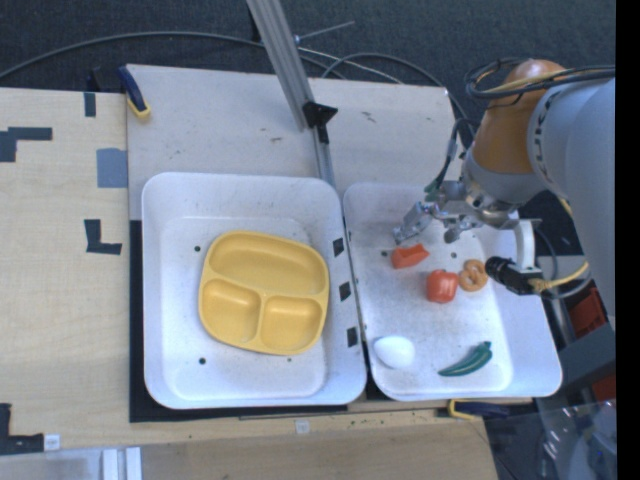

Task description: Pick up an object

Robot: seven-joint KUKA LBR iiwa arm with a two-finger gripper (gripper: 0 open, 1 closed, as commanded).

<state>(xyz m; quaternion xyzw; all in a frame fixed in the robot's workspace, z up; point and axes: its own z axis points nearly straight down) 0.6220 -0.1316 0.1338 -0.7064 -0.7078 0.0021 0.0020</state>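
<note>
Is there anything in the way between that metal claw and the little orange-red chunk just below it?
Nothing visible. The gripper hangs just above the orange-red chunk in the right white bin, with bare floor between them.

A pale bench bears two white bins, left and right, side by side

Red tomato, orange piece, white egg, green pepper, right bin

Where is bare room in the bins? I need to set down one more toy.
Free: left bin floor around the yellow divided plate, widest below it; right bin's strip between white egg and green pepper. Crowded: around the gripper, orange piece, tomato, ring.
</note>
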